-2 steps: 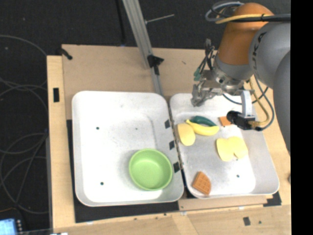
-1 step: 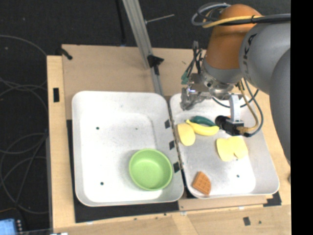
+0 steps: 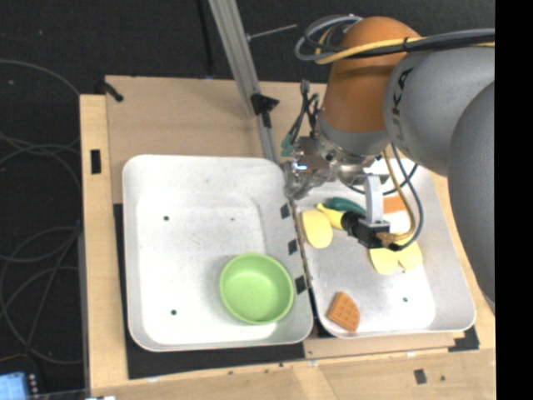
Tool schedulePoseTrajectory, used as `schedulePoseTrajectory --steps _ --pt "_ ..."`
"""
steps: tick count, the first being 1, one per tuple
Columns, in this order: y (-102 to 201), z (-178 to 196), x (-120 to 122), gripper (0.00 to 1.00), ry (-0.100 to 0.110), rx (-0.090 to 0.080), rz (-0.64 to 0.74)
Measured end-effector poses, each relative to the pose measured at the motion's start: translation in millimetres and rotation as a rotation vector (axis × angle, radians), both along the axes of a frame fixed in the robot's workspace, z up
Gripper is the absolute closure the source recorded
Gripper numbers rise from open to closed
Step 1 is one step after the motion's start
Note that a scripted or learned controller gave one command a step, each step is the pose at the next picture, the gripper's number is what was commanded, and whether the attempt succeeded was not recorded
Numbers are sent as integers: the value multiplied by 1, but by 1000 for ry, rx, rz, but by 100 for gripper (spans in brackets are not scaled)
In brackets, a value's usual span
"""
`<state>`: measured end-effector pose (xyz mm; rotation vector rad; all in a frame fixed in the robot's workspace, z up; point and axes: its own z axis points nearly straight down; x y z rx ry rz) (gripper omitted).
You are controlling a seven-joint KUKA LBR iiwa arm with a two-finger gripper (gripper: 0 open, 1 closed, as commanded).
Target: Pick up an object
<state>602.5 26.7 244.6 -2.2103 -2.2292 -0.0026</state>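
Pale yellow piece point(image 3: 317, 228) lies at the left side of the right bin point(image 3: 433, 307), its long axis running near to far. Gripper point(image 3: 300, 178) hangs by the piece's far end, at the divider; I cannot tell its opening. Left bin point(image 3: 166, 190) holds a green bowl point(image 3: 256, 287), upright. The right bin also holds a tan waffle piece point(image 3: 343, 311).

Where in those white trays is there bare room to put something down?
Left white bin: bare everywhere above and left of the round green bowl. Right white bin: crowded with pale yellow pieces, an orange waffle-like square and the grey arm overhead; only its lower right corner is free.
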Motion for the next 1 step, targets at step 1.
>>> schedulePoseTrajectory --steps 1 --pt "52 -9 -24 100 1 -2 -2"
